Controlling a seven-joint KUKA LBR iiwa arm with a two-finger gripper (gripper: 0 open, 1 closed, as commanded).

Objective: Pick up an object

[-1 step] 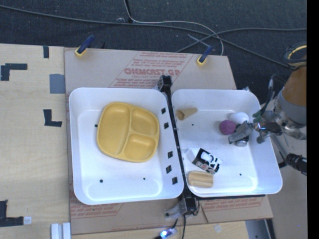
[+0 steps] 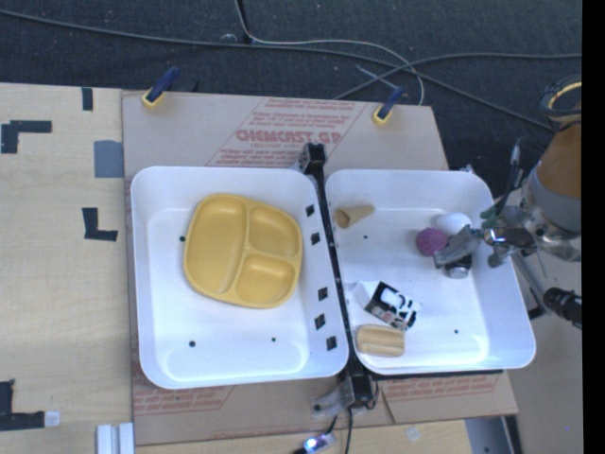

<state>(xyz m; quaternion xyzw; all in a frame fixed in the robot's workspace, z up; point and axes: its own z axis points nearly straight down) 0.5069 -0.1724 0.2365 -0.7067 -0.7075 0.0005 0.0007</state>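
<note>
While the yellow divided plate (image 2: 244, 251) lies alone in the left bin (image 2: 161, 348), the right bin (image 2: 501, 334) holds a tan block (image 2: 380, 341), a black-and-white packet (image 2: 390, 305), a tan wedge (image 2: 353, 216), a purple ball (image 2: 432, 241) and a white ball (image 2: 455, 222) touching it. Just beside both balls, the gripper (image 2: 458, 256) hangs low; whether it grips anything cannot be told.

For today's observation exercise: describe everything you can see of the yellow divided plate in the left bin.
The yellow divided plate is a rounded-square tray, seemingly smooth plastic, with three shallow compartments: one large on the left side, two smaller on the right. It lies flat, right side up, turned slightly askew, on the floor of the left bin, toward its far half. Nothing rests in it.
</note>
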